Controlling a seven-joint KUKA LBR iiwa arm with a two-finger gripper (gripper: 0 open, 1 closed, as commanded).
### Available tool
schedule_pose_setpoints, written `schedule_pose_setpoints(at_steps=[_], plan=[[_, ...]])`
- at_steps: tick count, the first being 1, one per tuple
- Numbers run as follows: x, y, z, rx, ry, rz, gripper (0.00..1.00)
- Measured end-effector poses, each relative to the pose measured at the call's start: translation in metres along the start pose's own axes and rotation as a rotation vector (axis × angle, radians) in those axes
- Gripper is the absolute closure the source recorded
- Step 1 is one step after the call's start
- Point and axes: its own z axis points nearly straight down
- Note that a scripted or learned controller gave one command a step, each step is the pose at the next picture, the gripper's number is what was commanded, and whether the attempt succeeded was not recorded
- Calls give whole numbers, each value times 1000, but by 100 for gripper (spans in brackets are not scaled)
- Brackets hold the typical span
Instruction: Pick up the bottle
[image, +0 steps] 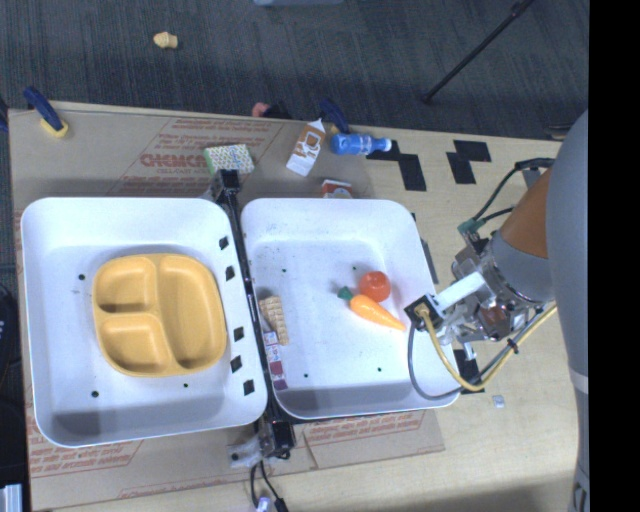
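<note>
A small blue bottle (355, 145) lies on its side on the bench behind the right bin (330, 212), outside both bins. My gripper (487, 318) hangs over the right rim of the right bin, well in front and to the right of the bottle. Nothing shows in its grasp. An orange carrot (376, 312) and a red tomato (374, 284) lie in the right bin, just left of the gripper.
A tan waffle piece (272, 317) lies by the right bin's left wall. The left bin (50, 260) holds a yellow divided plate (160, 312). A small carton (307, 148) and a green sponge (229, 157) rest on the bench near the bottle.
</note>
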Motion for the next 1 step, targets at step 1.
schedule_pose_setpoints(at_steps=[1], plan=[[0,0,12,1,-1,55,100]])
